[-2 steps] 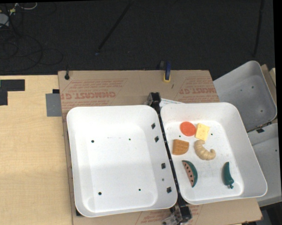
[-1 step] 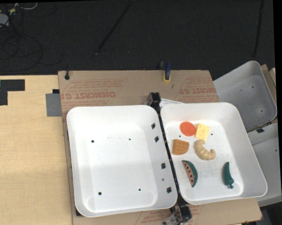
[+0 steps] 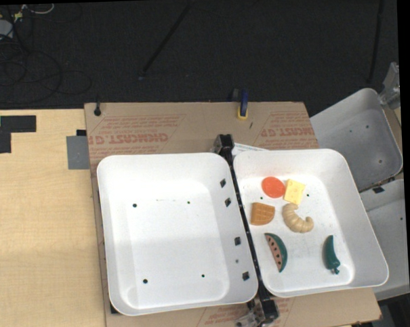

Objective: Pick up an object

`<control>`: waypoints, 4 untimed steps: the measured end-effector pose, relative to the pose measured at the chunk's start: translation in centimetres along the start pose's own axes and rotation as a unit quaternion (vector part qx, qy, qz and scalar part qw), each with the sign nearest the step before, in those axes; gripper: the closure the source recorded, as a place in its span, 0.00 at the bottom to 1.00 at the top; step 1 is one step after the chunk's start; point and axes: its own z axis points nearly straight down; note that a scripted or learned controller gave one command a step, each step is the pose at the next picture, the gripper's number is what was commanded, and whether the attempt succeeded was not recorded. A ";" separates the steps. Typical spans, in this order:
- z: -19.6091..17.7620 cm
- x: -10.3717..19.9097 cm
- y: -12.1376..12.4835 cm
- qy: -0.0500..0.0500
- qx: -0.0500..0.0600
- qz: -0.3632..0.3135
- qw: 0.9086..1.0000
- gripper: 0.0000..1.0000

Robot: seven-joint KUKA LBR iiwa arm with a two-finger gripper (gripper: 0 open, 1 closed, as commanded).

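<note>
Any of six toy foods could be my pick, and all lie in the right bin [image 3: 355, 187]. At the far side an orange-red disc [image 3: 273, 186] sits just beside a yellow block [image 3: 294, 191]. Nearer are a brown waffle-like piece [image 3: 262, 213] and a pale croissant [image 3: 298, 220], which almost touches the yellow block. Nearest of all are a watermelon slice [image 3: 277, 251] close to the bin's left wall and a green pepper [image 3: 330, 253] off to the right, apart from the rest.

I judge the task not yet begun: every piece rests on the bin floor and none is lifted. The reach, the closing and the lift are all left to do. I cannot tell how far open my fingers are, and I claim no hold on anything. I think the pepper is the easiest choice, since it has room around it.

The left bin [image 3: 118, 197] shows bare white floor with a few dark holes. Black clips [image 3: 228, 202] run along the seam where the two bins meet. Both bins rest on a cardboard sheet [image 3: 156, 128] held at the far edge by a blue and yellow clamp [image 3: 242, 103]. Red lettering is printed on the sheet, upside down from here, and I cannot read it with any certainty. I see no other label or brand. The wooden bench [image 3: 38, 221] stretches away to the left.
</note>
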 end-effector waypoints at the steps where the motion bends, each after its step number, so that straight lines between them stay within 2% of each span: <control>1: 0.0 6.2 0.6 0.000 0.000 0.000 1.000 1.00; 2: 0.0 13.9 0.6 -0.001 0.001 0.000 1.000 1.00; 3: 0.2 22.1 4.2 -0.001 -0.001 0.000 1.000 1.00; 4: 0.1 29.3 6.4 -0.001 -0.001 0.000 1.000 1.00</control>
